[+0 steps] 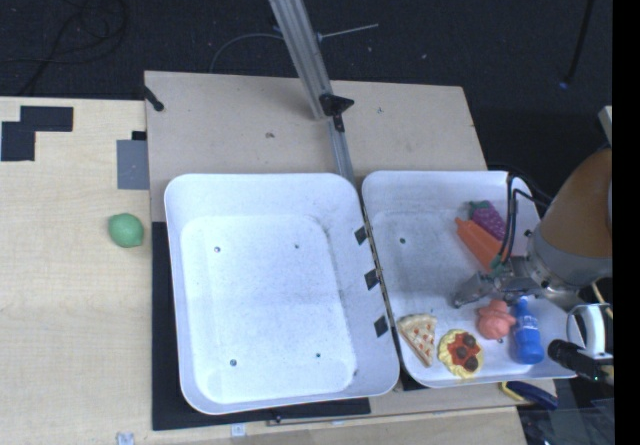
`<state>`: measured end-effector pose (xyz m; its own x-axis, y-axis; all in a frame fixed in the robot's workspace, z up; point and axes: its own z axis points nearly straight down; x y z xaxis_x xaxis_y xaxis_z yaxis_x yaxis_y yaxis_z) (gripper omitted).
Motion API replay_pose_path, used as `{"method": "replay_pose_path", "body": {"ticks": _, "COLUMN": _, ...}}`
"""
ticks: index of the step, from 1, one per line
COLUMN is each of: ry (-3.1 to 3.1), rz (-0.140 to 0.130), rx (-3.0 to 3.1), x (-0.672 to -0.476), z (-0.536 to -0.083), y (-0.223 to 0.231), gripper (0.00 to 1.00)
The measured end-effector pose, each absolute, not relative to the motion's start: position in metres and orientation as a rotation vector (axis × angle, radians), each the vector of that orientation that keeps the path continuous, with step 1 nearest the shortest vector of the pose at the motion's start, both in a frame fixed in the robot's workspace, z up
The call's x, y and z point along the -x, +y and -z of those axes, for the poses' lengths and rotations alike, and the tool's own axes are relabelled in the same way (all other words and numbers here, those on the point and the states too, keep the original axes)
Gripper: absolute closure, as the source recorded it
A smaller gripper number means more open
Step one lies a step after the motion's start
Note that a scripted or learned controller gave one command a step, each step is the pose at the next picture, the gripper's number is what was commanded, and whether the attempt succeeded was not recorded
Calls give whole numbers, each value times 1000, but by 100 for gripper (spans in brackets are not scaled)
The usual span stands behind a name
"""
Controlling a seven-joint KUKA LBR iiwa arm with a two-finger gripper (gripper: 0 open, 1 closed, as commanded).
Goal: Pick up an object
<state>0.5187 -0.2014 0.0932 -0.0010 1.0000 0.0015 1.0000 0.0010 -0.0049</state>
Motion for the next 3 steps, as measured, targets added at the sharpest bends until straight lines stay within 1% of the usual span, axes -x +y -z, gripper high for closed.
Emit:
{"method": "replay_pose_path", "body": {"ticks": 1, "ry": -2219, "rz": -1, "rx": 2223, "x": -520, "z": -106, "y": -203, "gripper": 100}}
{"method": "replay_pose_path", "body": {"ticks": 2, "ry": -2223, "rz": 2, "rx": 2223, "x": -521, "z": -147, "y": -202, "gripper": 100}}
{"method": "replay_pose_path", "body": {"ticks": 3, "ry": -2223, "rz": 3, "rx": 2225, "x": -512, "z": -199, "y": -201, "gripper": 100}}
